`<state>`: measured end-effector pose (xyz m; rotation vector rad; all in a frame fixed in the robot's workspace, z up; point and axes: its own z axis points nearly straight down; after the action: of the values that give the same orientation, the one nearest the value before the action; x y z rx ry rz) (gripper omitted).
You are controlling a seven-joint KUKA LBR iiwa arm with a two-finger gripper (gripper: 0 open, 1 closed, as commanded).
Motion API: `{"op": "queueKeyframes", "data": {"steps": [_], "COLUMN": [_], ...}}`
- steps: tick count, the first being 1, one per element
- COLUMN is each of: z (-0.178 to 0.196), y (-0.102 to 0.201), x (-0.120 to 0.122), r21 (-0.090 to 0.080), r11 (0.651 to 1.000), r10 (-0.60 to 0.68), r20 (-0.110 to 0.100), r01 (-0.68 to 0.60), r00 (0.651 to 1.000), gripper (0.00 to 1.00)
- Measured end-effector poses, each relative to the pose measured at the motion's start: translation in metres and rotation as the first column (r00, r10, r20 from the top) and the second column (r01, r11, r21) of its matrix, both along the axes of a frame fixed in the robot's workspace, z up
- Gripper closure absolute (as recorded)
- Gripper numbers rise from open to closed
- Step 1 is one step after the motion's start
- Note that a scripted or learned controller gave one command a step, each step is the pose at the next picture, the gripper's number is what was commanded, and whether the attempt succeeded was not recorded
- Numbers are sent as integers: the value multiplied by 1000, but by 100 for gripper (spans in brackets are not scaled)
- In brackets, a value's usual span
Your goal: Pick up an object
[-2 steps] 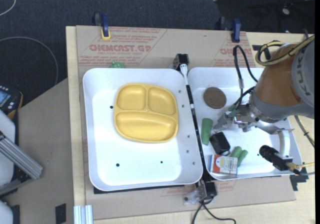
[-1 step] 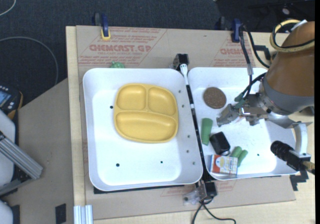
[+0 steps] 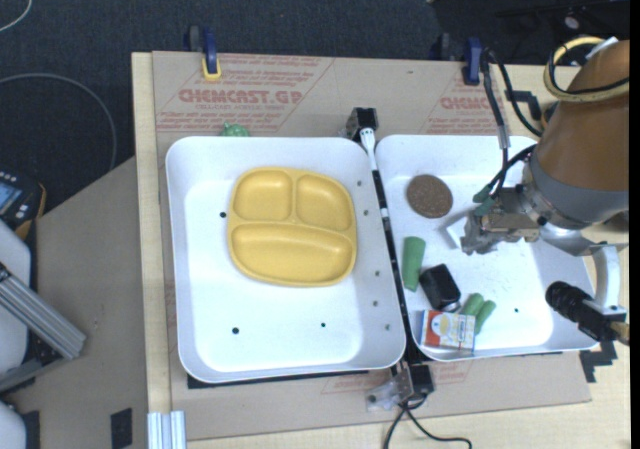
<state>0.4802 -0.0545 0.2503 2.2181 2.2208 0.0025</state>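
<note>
My gripper (image 3: 478,233) hangs over the middle of the right bin (image 3: 520,332), reaching in from the right. Nothing shows between its fingers. A brown round disc (image 3: 429,196) lies to its upper left. Below and left of it sit a green cylinder (image 3: 412,262), a small black block (image 3: 439,287), a green piece (image 3: 477,311) and a small red and white box (image 3: 450,330) at the bin's front edge.
The left bin (image 3: 200,267) holds a yellow divided plate (image 3: 293,226). A small green thing (image 3: 234,130) lies on the board behind the left bin. Blue clamps (image 3: 208,45) hold the board's far edge.
</note>
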Motion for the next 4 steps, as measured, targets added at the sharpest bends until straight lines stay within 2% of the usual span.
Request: {"op": "queueKeyframes", "data": {"steps": [1, 2, 3, 4], "z": [11, 21, 67, 143], "y": [58, 55, 124, 158], "x": [8, 8, -1, 0], "r21": [1, 0, 3, 3], "r11": [1000, 1000, 1000, 1000], "r10": [4, 0, 7, 3], "r20": [-1, 1, 3, 5], "r01": [-4, 0, -7, -3], "r00": [1000, 1000, 1000, 1000], "gripper": [100, 100, 100, 100]}}
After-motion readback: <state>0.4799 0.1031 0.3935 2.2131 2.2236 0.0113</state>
